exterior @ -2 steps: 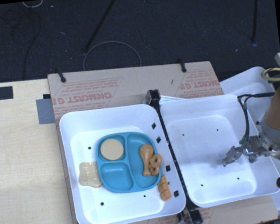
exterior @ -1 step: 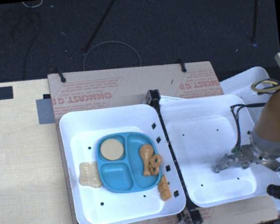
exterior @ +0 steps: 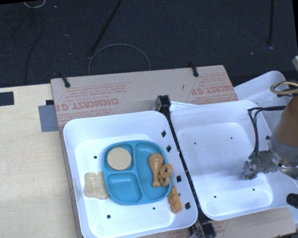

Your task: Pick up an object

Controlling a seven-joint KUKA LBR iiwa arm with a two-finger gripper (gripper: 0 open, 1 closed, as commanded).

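A blue divided plate [exterior: 130, 185] lies in the left bin [exterior: 81, 140]. A round tan biscuit [exterior: 118, 158] sits in its upper left compartment and a brown pretzel-like piece [exterior: 159, 169] in its right compartment. A pale bread-like slice [exterior: 95, 185] rests on the bin floor just left of the plate. A small brown chunk [exterior: 174, 200] lies off the plate's lower right corner. My gripper [exterior: 250, 170] is low over the right side of the right bin [exterior: 215, 134], far from all these objects, and nothing shows in it.
The two bins meet at a black-clipped divider [exterior: 179, 160]. The arm's orange band [exterior: 296, 124] and a black cable [exterior: 255, 129] stand over the right bin's right edge. Cardboard [exterior: 135, 93] lies under the bins, and a wooden bench top [exterior: 22, 185] extends to the left.
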